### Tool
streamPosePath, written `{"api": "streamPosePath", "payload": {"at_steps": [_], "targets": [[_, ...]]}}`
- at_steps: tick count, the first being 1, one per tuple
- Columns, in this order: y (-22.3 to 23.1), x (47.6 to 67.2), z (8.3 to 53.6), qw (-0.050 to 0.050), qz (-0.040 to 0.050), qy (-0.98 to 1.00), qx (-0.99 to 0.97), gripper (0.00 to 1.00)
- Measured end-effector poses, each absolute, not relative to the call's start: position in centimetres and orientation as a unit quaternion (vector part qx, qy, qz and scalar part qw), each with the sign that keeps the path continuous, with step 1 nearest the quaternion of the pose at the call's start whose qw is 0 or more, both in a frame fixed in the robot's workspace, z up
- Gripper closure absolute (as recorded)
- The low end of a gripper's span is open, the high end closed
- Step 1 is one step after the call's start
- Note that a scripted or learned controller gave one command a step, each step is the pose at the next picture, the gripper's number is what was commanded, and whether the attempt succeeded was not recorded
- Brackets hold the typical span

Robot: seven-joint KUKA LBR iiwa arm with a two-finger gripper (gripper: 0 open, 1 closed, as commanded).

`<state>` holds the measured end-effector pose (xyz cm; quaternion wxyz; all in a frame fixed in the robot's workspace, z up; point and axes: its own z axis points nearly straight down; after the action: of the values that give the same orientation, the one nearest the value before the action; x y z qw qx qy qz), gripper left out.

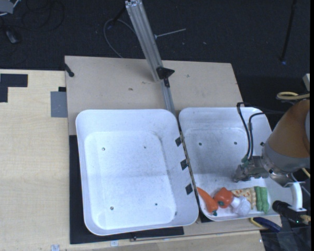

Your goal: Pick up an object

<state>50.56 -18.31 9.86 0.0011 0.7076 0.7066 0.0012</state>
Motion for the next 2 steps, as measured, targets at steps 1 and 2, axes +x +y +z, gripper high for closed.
{"api": "streamPosePath", "payload": {"at_steps": [1, 2], "targets": [[-18.2, 50.7, 14.0, 0.001, 0.0006, 0.707, 0.707, 1.00], [-18.4, 50.5, 20.2, 0.002, 0.0012, 0.707, 0.707, 1.00]]}}
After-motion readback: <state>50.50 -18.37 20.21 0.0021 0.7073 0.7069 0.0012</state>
